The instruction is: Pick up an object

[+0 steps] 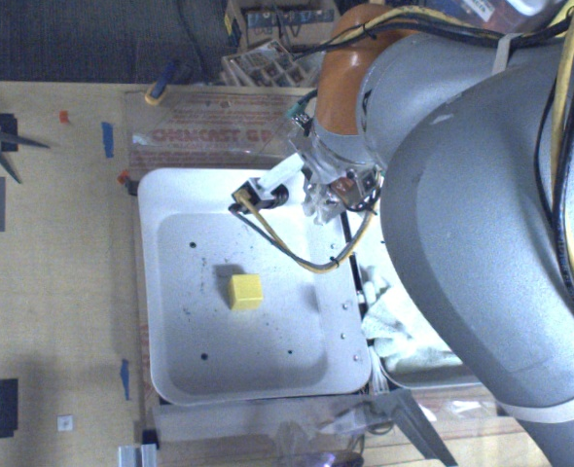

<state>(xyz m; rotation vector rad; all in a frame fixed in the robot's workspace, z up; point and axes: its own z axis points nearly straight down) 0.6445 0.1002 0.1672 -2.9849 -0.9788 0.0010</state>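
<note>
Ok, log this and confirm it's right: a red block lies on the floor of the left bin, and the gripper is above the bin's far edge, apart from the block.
One thing is off: the block is yellow, not red, as the camera view shows. The rest stands: it lies on the floor of the left bin, and the gripper is above the bin's far edge, apart from the block.

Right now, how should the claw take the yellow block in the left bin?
Come straight down from above onto the yellow block and close across two opposite flat sides. It lies alone on the bin floor, slightly rotated, so turn the wrist to match its edges.
</note>
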